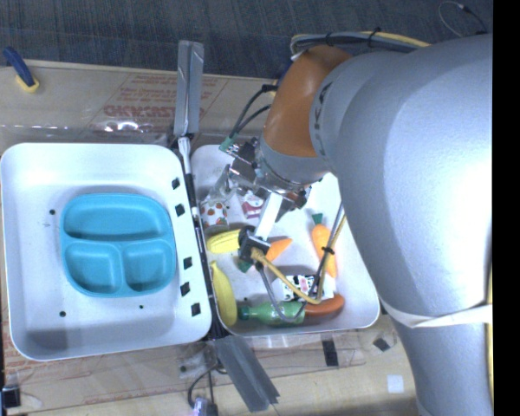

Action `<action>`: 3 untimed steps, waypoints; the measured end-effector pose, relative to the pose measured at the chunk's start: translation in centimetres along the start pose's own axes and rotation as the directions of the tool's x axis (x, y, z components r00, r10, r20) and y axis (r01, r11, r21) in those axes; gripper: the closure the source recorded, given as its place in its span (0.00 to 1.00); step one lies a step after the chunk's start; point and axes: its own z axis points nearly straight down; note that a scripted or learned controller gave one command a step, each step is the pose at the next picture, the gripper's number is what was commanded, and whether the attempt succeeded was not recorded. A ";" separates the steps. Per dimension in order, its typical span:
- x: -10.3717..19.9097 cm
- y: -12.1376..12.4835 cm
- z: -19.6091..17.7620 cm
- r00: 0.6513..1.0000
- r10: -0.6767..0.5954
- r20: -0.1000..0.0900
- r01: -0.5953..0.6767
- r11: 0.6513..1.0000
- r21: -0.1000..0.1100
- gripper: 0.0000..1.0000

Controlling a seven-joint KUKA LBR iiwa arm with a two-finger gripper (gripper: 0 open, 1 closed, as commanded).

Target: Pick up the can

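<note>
The right bin (357, 295) is crowded with items. A small white can with red-brown spots (213, 211) stands near its left wall, towards the back. My gripper (230, 178) hangs over the back left of this bin, just above and slightly right of the can. The wrist hides its fingertips, and I see nothing held between them.
In the right bin lie a banana (224, 296) along the left wall, a yellow piece (224, 241), two carrots (320, 239), a green bottle (262, 314) and a red-orange item (328, 306) at the front. The left bin (26, 258) holds a blue divided tray (117, 241).
</note>
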 end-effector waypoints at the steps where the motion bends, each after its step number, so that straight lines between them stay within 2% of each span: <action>1: -0.6 0.1 0.0 1.000 0.024 0.000 -0.024 1.000 0.002 0.00; 2: -0.4 0.2 -0.1 0.997 0.077 -0.002 -0.077 0.997 -0.006 0.00; 3: -1.2 1.6 -0.1 0.984 0.178 -0.004 -0.178 0.984 -0.007 0.00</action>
